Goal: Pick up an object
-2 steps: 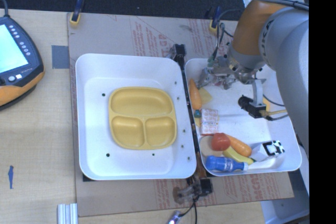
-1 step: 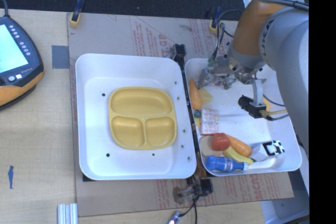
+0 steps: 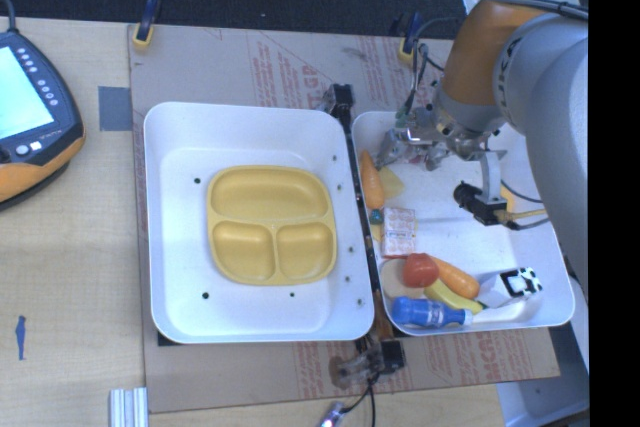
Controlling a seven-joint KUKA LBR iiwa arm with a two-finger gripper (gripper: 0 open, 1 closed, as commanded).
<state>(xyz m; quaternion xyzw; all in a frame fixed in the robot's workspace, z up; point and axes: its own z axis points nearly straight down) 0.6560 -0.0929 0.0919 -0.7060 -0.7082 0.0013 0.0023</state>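
Note:
My gripper (image 3: 415,143) hangs over the back of the right bin (image 3: 520,245), below the orange band of the arm. Just left of it an orange carrot-shaped piece (image 3: 371,180) lies along the bin's left wall, with a small yellow piece (image 3: 391,183) beside it. A white and red packet (image 3: 399,230) lies in the middle. At the front sit a red tomato (image 3: 420,268), a second orange piece (image 3: 459,277), a yellow banana-like piece (image 3: 451,296), a blue bottle (image 3: 430,315) and a black and white item (image 3: 519,283). Nothing is seen in the gripper.
The left bin (image 3: 170,215) holds a yellow divided plate (image 3: 270,222). A black connector and cable (image 3: 482,203) hang off the wrist over the right bin. A control pendant (image 3: 25,120) lies at the far left of the bench. Clamps hold the bench's back edge.

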